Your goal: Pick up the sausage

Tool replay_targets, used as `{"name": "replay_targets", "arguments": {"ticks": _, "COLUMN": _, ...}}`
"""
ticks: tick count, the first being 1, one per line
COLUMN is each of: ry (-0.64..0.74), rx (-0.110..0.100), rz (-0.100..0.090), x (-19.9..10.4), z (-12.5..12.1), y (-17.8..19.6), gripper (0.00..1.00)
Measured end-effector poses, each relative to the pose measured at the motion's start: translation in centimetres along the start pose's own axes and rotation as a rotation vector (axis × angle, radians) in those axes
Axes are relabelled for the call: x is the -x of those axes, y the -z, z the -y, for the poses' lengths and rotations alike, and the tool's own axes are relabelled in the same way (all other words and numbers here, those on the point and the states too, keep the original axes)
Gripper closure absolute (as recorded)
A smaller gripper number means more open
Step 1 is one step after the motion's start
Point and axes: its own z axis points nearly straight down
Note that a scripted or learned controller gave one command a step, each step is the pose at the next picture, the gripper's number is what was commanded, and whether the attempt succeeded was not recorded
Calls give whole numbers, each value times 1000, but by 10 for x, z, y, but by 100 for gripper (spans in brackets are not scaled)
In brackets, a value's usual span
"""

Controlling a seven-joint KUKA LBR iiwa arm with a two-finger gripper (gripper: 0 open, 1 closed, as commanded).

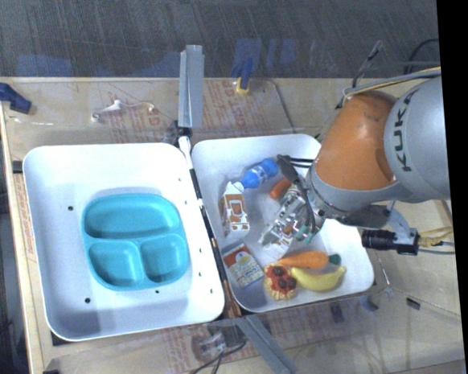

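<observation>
Two white bins are seen side by side on the bench. In the left bin [52, 237] a blue tray [135, 240] with three compartments is set near the middle.

The right bin [215, 155] holds the food items. A small carton [235, 209] is found by the bin's left wall, and a second carton [243, 266] lies below it near the front left corner. A blue bottle [260, 174] is placed toward the back of the bin. The sausage [279, 189], reddish-brown, lies just right of the bottle, partly hidden under the arm. Along the front wall a tart [281, 281], a carrot [307, 260] and a banana [320, 278] are grouped close together, the carrot resting just above the banana.

The arm [360, 152] is reached in from the right over the right bin. The gripper [287, 222] is positioned low in the middle of the bin, just below the sausage and above the carrot. No item is seen between its parts. Whether the tool is apart or together cannot be told.
</observation>
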Motion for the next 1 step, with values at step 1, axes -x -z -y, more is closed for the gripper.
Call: {"name": "replay_targets", "arguments": {"ticks": 1, "ry": 0, "rx": 0, "rz": 0, "x": 0, "z": 0, "y": 0, "gripper": 0}}
